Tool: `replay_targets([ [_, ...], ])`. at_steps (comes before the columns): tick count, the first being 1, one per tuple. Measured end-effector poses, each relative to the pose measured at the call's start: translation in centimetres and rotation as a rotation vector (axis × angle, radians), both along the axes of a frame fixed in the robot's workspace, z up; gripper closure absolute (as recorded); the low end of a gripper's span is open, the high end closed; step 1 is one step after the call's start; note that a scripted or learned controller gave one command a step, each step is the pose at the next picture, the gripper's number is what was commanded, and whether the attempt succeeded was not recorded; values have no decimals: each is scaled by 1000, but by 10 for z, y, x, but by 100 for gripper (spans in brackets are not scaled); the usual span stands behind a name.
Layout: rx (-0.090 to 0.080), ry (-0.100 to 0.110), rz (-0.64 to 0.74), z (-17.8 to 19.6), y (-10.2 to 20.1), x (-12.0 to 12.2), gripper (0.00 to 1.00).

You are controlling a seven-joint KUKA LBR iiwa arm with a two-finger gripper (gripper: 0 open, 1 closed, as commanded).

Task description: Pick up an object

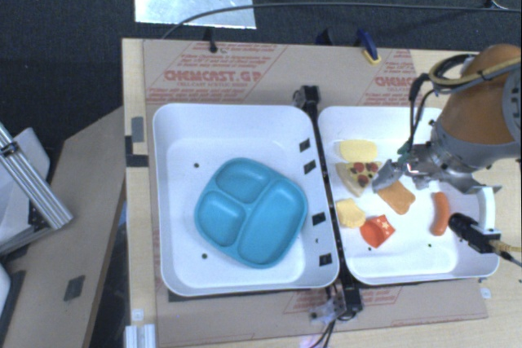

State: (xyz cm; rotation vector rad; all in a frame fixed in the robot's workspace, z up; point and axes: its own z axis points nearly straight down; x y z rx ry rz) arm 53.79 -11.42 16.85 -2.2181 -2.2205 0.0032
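Observation:
The right bin (424,261) holds several toy foods. A pale yellow piece (357,149) lies at the back, with a pizza slice (357,174) just in front of it. Nearer the front are a second yellow piece (351,213) and a red piece (377,231). A brown toast-like piece (397,197) sits mid-bin and an orange sausage (440,213) lies to its right. My gripper (391,177) hangs low over the bin, right above the back edge of the brown piece and beside the pizza slice. Nothing is visibly lifted.
The left bin (179,175) holds a blue divided plate (249,212). A black divider strip (322,200) runs between the bins. My arm's orange-brown body (481,106) covers the right bin's back right corner.

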Motion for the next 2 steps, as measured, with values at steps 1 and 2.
replay_targets([
  [1, 0, 0, 0, -61, -5, 1, 0],
  [2, -1, -5, 1, -84, -5, 2, 0],
])
